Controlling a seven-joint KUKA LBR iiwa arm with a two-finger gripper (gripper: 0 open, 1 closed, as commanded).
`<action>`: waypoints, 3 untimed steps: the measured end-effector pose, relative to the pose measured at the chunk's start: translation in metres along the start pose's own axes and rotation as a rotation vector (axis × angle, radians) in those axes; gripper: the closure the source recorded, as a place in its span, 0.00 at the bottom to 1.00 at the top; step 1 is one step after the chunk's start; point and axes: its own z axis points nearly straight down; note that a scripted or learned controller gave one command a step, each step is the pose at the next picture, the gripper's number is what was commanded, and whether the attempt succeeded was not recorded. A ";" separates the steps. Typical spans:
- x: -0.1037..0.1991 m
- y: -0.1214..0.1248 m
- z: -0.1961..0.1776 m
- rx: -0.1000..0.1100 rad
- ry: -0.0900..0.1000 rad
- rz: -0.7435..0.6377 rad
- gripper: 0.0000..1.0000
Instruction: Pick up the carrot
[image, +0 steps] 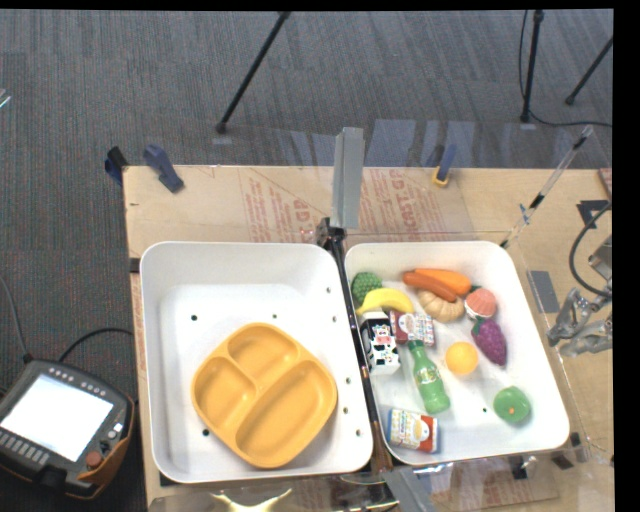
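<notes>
In the right bin (540, 330), nearest the camera, lies a small pouch (411, 428) with a red and blue label; its print is too small to read. Just beyond it are a green apple (512, 404), a green bottle (428, 378) and an orange ball-shaped fruit (461, 358). A cow-patterned carton (380, 345) stands by the bin's left wall, with a small printed box (415, 327) beside it whose lettering is illegible. A bunch of purple grapes (490, 340) lies to the right.

Farther back is a banana (386, 299), and the carrot (437, 281) lies at the far side of this bin. It is orange and tapered, on its side, with its thicker end toward the right, touching a tan knobbly piece (440, 305).

The left bin (160, 300) holds a yellow divided plate (265, 395).

The end effector (583, 325) sits outside the right bin's right wall, well apart from the carrot. Whether it is spread or pressed together cannot be told.

Faint red printing runs across the worktop (230, 205) behind the bins; it cannot be read.
</notes>
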 end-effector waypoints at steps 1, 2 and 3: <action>0.008 0.005 -0.176 0.019 -0.008 -0.140 1.00; 0.006 0.013 -0.008 -0.004 0.001 -0.419 1.00; 0.013 0.009 -0.123 0.014 -0.004 -0.437 1.00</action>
